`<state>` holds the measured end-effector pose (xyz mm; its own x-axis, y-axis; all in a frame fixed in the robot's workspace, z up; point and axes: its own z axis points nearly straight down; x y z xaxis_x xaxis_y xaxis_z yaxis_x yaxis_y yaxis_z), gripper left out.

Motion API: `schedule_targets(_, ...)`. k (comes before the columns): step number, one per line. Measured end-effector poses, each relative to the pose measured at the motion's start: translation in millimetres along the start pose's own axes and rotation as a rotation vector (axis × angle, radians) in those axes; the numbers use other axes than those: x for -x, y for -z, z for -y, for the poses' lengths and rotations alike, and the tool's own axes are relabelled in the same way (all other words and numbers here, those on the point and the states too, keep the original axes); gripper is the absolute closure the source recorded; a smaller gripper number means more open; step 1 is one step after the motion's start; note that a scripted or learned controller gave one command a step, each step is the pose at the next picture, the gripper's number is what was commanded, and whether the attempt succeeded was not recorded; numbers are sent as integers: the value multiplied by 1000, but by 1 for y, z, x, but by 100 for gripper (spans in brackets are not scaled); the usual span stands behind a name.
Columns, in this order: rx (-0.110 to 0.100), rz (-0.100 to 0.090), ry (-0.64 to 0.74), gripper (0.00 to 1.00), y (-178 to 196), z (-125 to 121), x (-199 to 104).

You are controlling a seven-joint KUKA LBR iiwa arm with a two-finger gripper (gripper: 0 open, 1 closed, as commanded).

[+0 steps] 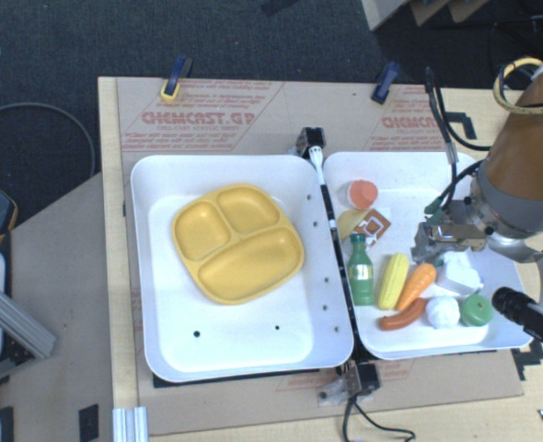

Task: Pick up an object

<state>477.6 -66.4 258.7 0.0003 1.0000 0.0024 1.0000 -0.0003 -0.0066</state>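
The right bin (396, 167) holds a cluster of toy foods. A green bottle (361, 271) stands by the divider, with a yellow corn cob (393, 281) and an orange carrot (420, 284) beside it. A red-orange sausage (402, 319) lies at the front. An orange round piece (363, 192) and a yellow-brown item (367, 224) sit farther back. White pieces (444, 313) and a green piece (476, 310) lie at the front right. My gripper (437, 238) hangs low over the bin, just above the carrot's upper end.
The left bin (161, 339) carries a yellow divided plate (238, 242). A black rail (331, 238) runs between the bins. The arm's orange-banded body (525, 168) covers the right bin's right side. Clamps (172, 83) sit at the bench's far edge.
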Motion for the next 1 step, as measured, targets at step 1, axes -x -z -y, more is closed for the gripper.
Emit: schedule_targets(1, 0, 2, -2, 100, -78, -37, 26)
